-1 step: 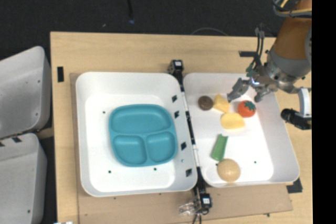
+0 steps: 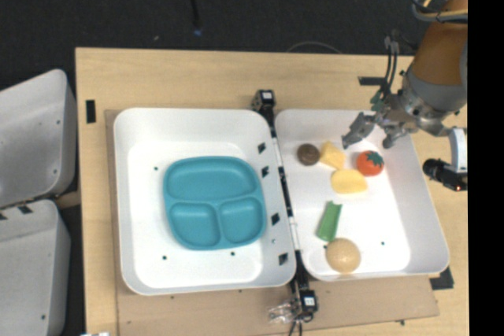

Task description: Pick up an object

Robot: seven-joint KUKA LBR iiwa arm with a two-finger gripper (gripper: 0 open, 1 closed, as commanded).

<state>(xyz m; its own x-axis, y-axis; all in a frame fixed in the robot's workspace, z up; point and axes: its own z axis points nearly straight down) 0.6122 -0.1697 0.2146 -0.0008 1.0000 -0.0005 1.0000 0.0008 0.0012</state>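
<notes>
In the right bin (image 2: pixel 409 232) lie a brown round piece (image 2: pixel 308 154), a yellow wedge (image 2: pixel 332 156), a red tomato-like ball (image 2: pixel 370 162), a yellow oval (image 2: pixel 348 182), a green stick (image 2: pixel 329 220) and a beige ball (image 2: pixel 342 255). My gripper (image 2: pixel 372 132) hangs over the bin's far right part, just above the tomato and the yellow wedge. Its fingers (image 2: pixel 356 130) are spread apart, with nothing between them.
The left bin (image 2: pixel 134 248) holds a teal divided plate (image 2: pixel 214 201). Small black clips (image 2: pixel 264 100) sit along the seam between the bins. The grey arm (image 2: pixel 437 67) with its orange band comes in from the right edge. White shapes lie off the bench at left.
</notes>
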